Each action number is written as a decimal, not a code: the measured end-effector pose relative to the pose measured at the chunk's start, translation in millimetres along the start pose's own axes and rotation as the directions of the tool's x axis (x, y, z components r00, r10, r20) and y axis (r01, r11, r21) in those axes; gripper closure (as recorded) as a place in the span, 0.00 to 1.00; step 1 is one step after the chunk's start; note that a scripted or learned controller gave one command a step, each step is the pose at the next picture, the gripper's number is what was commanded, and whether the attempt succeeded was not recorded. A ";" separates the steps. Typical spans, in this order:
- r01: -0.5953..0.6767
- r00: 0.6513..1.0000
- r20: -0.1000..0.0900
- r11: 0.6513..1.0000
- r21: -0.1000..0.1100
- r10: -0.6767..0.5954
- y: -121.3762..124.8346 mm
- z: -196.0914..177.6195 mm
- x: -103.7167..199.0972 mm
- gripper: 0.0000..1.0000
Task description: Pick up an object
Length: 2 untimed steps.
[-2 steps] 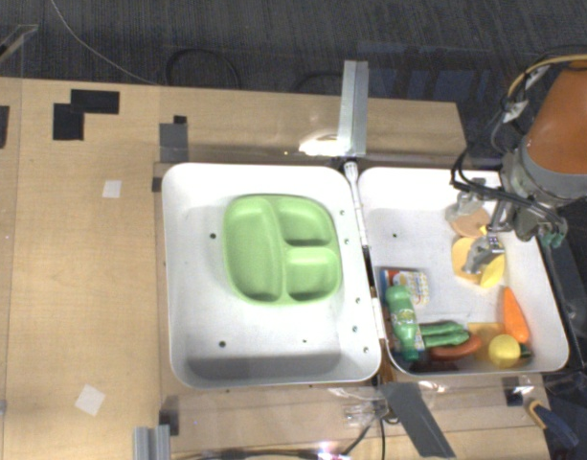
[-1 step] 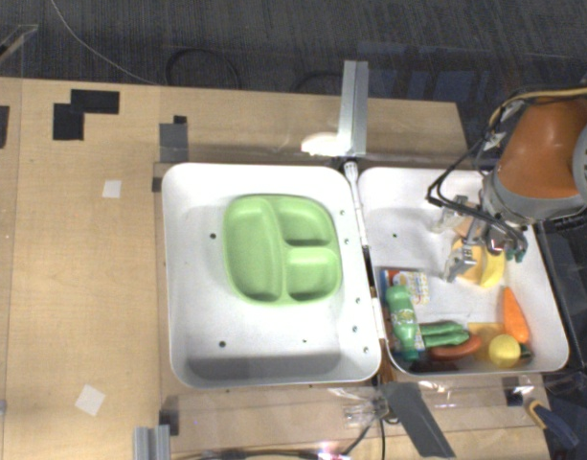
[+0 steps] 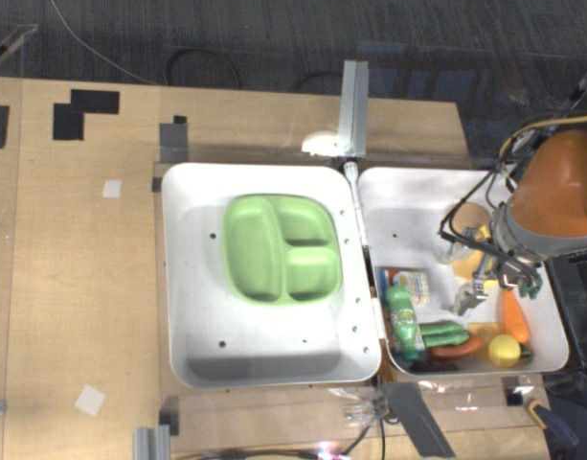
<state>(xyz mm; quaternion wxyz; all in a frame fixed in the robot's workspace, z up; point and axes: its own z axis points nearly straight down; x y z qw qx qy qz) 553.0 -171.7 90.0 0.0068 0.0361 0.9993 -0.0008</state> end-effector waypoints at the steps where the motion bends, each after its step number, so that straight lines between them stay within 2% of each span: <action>1: 0.076 0.997 0.005 0.997 0.002 -0.076 -6.9 -1.1 35.7 0.00; 2: 0.086 0.996 0.008 0.996 0.002 -0.086 -14.4 -1.4 51.1 0.00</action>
